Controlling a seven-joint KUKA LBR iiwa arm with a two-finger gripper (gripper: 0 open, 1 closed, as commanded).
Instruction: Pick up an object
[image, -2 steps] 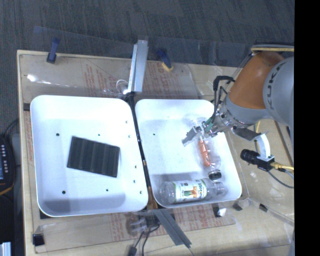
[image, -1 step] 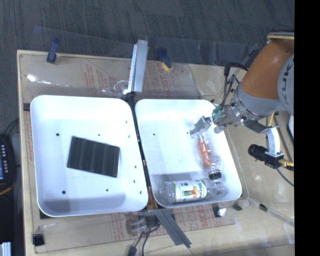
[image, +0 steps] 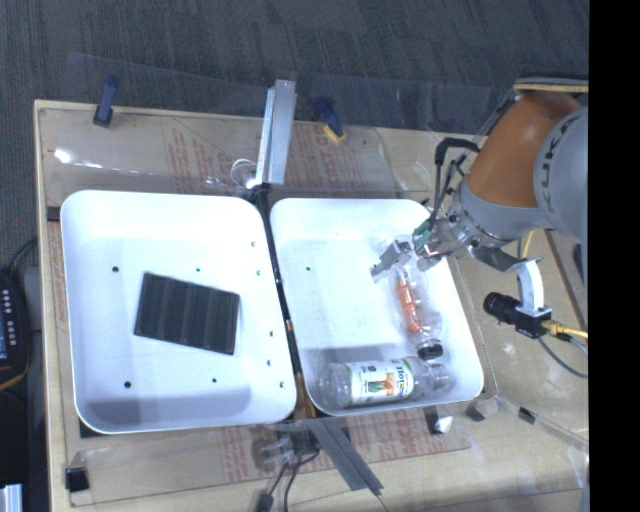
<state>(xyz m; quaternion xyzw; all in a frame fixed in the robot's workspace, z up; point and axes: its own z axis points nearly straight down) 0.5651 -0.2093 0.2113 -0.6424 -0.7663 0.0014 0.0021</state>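
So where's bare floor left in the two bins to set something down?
Right bin: bare along its left half, beside the divider wall. Crowded at right and near edge, with small bottle, large bottle and gripper. Left bin: bare all around the dark pad.

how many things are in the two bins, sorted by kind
clear plastic bottles: 2, the large bottle and the small bottle, both in the right bin
dark ribbed pad: 1, in the left bin
total: 3
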